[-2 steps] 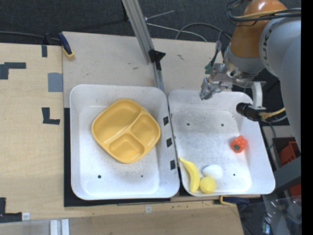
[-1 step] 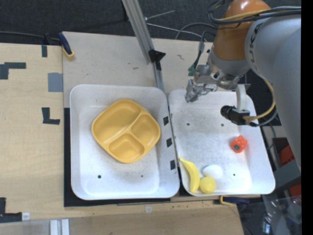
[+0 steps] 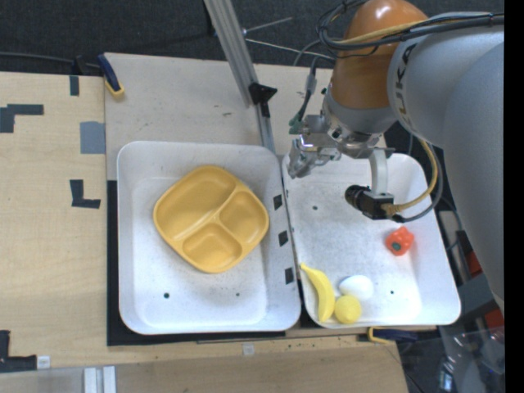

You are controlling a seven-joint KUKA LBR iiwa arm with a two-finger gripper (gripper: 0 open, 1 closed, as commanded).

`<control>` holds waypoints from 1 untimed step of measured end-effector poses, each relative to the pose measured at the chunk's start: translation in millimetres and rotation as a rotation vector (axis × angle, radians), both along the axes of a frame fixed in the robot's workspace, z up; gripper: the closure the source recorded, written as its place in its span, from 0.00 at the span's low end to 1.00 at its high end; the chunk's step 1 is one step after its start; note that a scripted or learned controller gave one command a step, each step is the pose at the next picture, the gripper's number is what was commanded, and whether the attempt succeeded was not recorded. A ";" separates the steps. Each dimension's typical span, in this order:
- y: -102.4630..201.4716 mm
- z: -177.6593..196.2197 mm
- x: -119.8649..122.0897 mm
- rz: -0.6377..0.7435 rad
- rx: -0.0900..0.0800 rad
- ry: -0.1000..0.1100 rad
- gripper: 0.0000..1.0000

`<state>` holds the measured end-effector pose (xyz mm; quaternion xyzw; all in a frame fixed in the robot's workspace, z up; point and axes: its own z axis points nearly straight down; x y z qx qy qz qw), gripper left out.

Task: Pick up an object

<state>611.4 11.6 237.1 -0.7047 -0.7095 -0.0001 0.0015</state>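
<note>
Claw (image 3: 300, 164) hovers at the right bin's (image 3: 426, 305) far-left corner — grip state I cannot tell — nothing picked yet, so it must travel toward the banana (image 3: 318, 291) well below.

— How is the light over the bench (image 3: 49, 219)?

— Bright and even, coming from above. The two white bins (image 3: 139, 219) are close to washed out, their speckled floors pale, and shadows are soft and short. The yellow tray (image 3: 211, 218) casts only a faint dark rim on its lower side.

— Any glare?

— A sheen on the arm's orange band (image 3: 372, 51) and grey shell.

— Sharpness?

— Moderate. The picture is grainy, small edges are soft, and the gripper (image 3: 301, 164) lacks fine detail. The dark background at the top stays underlit.
</note>
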 end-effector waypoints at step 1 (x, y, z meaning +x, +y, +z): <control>52.8 6.4 -16.5 0.001 0.000 0.000 1.00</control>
